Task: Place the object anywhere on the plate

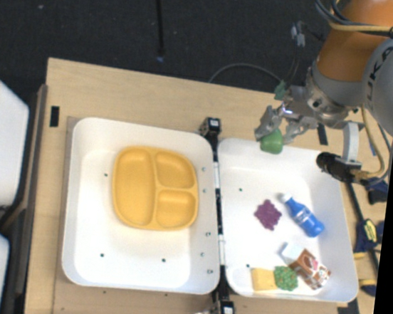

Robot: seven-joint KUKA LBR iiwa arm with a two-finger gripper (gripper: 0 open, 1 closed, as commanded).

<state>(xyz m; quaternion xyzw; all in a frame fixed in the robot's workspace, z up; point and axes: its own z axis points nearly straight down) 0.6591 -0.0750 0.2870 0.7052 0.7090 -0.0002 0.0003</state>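
A yellow divided plate (155, 187) lies in the left bin (77, 245), toward its far half. My gripper (277, 131) hangs above the far left corner of the right bin (252, 171), well to the right of the plate. A small green object (272, 142) sits between its fingers (264, 128), and the gripper is shut on it. The object hangs above the bin's far rim.
In the right bin lie a purple piece (268, 214), a blue bottle (303, 216), a yellow block (261, 279), a green broccoli-like toy (285, 278) and a brown snack packet (309, 268). A black clamp (210, 126) stands between the bins at the far edge.
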